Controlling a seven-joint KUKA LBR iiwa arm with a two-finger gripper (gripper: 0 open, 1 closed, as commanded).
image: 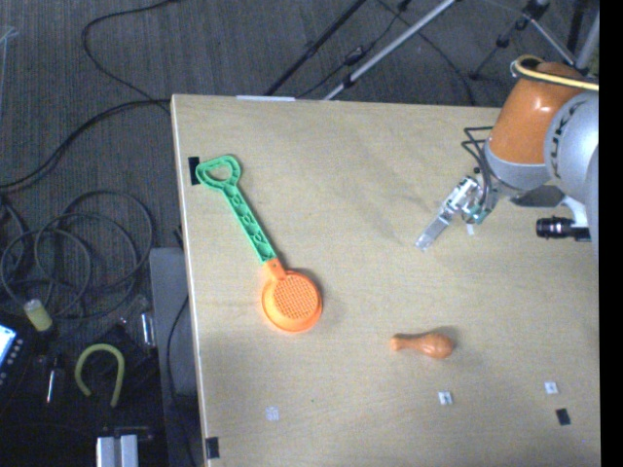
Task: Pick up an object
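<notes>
though gripper (426, 242) perhaps closed and bare: one green-handled orange strainer (290, 301), one orange gourd-shaped toy (425, 343).

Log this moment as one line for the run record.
gripper: above bare bench, holding nothing | strainer: lying flat, far left | orange gourd-shaped piece: lying nearer the gripper | pick: not yet done

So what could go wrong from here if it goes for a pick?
The gripper hangs over bare bench, apart from both items, so closing here would likely grab nothing. The small orange pear-shaped piece looks rounded and tapered and may squirt out of a pinch. The strainer lies near the bench's left edge; a nudge could push it toward the floor cables.
</notes>
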